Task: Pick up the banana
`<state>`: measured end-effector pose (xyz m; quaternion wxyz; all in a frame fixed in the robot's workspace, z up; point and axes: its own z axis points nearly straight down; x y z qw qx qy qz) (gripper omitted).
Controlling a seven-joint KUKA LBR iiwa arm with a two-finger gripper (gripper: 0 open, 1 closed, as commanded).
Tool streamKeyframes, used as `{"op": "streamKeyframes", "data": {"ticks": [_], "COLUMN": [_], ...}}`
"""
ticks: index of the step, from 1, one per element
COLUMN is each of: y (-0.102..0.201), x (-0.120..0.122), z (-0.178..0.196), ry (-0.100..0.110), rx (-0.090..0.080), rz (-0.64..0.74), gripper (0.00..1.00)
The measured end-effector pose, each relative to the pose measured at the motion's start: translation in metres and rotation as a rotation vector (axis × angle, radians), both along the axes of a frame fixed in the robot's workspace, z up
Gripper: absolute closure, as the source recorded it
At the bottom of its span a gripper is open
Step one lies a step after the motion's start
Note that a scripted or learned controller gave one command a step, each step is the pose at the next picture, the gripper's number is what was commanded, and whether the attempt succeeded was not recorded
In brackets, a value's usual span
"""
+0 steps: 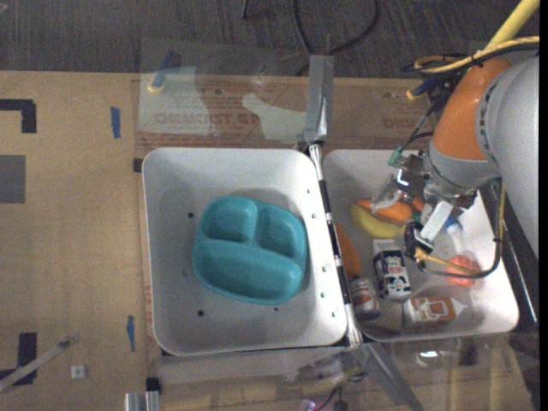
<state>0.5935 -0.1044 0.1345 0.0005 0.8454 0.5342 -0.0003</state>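
The yellow banana (375,222) lies in the right bin (505,311), near its left-middle, with an orange item (375,205) touching its far side. My gripper (410,200) hangs low over the banana's right end, at the end of the grey arm with the orange band (467,118). The wrist and its cables hide the banana's right tip and whatever lies between gripper and fruit.
The left bin (171,187) holds a teal divided plate (250,249). Beside the banana in the right bin are a carrot (348,253), a cow-print carton (393,275), a small can (364,297), an orange-and-white carton (429,311) and a red object (463,268).
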Motion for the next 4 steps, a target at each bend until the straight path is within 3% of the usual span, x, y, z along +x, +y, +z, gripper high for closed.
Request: {"op": "streamKeyframes", "data": {"ticks": [1,2,3,4], "y": [0.013,0.058,0.010,0.010], "x": [-0.020,-0.037,-0.051,0.007], "z": [-0.033,0.050,-0.046,-0.047], "ry": [-0.038,0.000,-0.007,-0.004], "rx": [0.004,0.001,0.003,0.000], "rz": [-0.096,-0.083,-0.193,-0.459], "gripper": [0.00,0.00,0.00,0.00]}}
